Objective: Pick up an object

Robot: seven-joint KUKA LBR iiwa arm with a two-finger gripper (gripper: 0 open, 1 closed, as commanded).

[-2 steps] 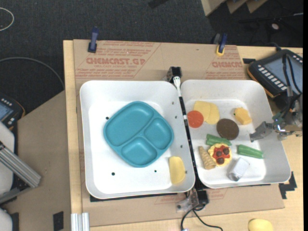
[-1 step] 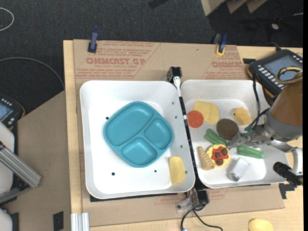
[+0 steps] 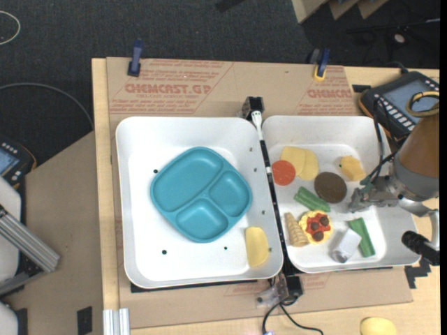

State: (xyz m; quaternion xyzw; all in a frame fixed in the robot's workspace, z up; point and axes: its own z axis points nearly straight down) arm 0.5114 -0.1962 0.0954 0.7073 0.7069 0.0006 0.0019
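The gripper [image 3: 362, 195] – finger state impossible to tell – hung just beside the brown round toy [image 3: 330, 186], probably light, rigid and slippery – best pinched across its middle.

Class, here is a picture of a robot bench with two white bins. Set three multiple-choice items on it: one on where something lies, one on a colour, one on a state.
1. Where does the divided plate lie?
A. left bin
B. right bin
C. on the cardboard outside the bins

2. What colour is that plate?
A. red
B. teal blue
C. black

3. How does the plate rest?
A. flat, hollows facing up
B. standing on its edge
C. turned upside down

Answers:
1 A: it sits within the left bin, beside a yellow toy.
2 B: its whole surface is teal blue.
3 A: all three compartments face up.
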